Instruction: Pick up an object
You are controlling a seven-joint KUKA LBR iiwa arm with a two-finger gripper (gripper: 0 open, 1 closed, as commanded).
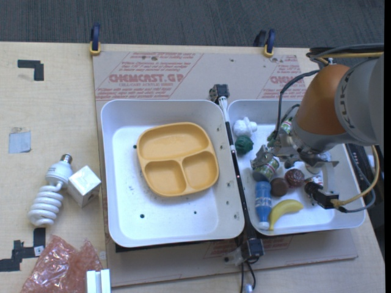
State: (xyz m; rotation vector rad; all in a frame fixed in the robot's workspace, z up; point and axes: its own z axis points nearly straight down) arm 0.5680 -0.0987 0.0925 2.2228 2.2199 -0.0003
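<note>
Reaching in from the right over the right-hand bin [351,221], hovering low above a tight cluster of small things: a crumpled green-and-silver can [267,165] touching a dark brown ball [280,187] and a reddish one [295,177], with a blue bottle [263,201] and a banana [285,210] just below, a green lump [244,144] and a white toy [245,126] above. Hand [276,153] mostly hidden under the wrist and cabling; open or closed cannot be told, and nothing seen gripped. Likely target, judging by position: the can or a neighbour. Risking a miss here, since crowding could be pushing fingers onto two items at once, round balls rolling away, the dented can slipping, loose cables snagging. Sitting untouched in the left bin [116,182]: a yellow divided plate [177,159]. Lying on the tabletop [49,121] at left: a spiral bulb [50,191] and a white cube [84,184]. Reading on the brown backing board [146,72], in red: "CHEMCAST G.P", smaller lines illegible.
</note>
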